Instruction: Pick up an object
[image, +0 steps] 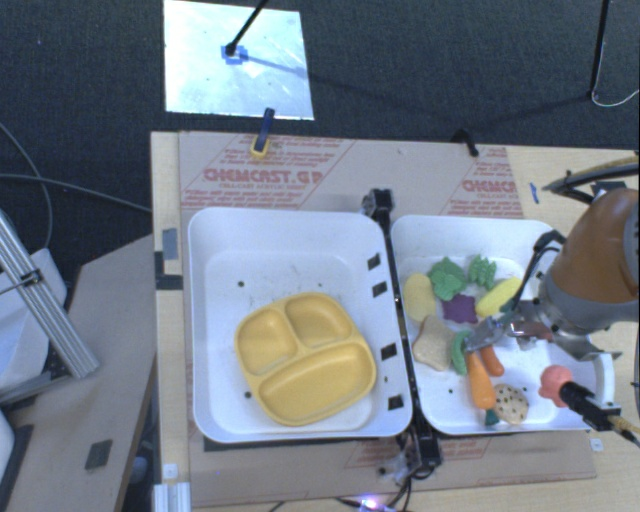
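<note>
Nearest me, a cookie (511, 403) is lying by the near wall of the right bin (432, 238), just beside the near end of a carrot (481, 380). That carrot is lying near-to-far, and its far end is pointing up toward the claw (492, 332), which is hanging low over the middle of the toy food. I cannot tell how far the claw is open, or whether it is gripping anything. A small red piece (491, 360) is sitting just beside the carrot's far end, right below the claw.

Left of the carrot, a green piece (458, 352) is leaning against a bread slice (433, 345). Farther back, a purple piece (460, 308) is lying between a yellow lump (420, 297) on the left and a long yellow piece (499, 296) on the right. Two more greens, a broccoli (447, 275) and a leafy bit (483, 270), are sitting toward the far wall.

I am watching the arm (600, 270) reaching in from the right, its orange band standing over the bin's right side.

Across the divide, the left bin (250, 250) is holding a yellow plate (305, 357) with three compartments, lying flat toward the near side. Both bins are resting side by side on the bench (400, 170).
</note>
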